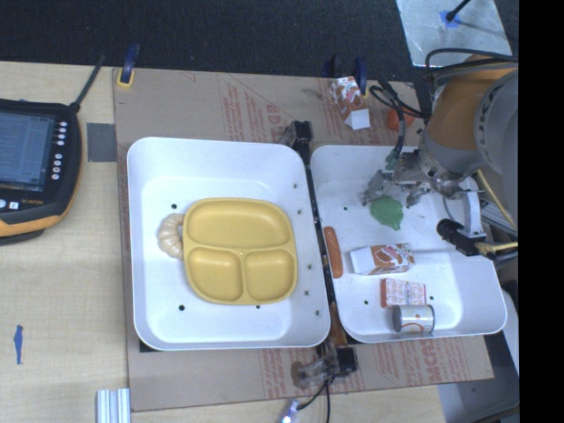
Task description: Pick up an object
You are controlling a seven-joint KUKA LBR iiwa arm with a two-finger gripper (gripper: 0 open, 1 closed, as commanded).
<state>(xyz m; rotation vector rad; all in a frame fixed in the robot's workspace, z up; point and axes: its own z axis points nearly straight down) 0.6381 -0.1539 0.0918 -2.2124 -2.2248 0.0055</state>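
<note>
The left bin [150, 236] holds a yellow tray [240, 249]. In the right bin [458, 311], the gripper [392, 188] hangs over a green piece [386, 211] at the far side; its long axis is unclear, and whether it is gripped I cannot tell. A sausage [332, 251] lies lengthwise near-to-far by the left wall.

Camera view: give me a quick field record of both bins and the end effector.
left bin: yellow three-compartment plastic tray; beige round bread-like item touching the tray's left edge
right bin: flat green leaf-shaped item; orange-brown sausage-shaped item by the left wall; white-and-red carton lying flat; small red-and-white box; silver metal can on its side
end effector: over the right bin's upper part, just above the green item
grasp: cannot tell
outside the bins: small red-and-white box on the cardboard
</note>
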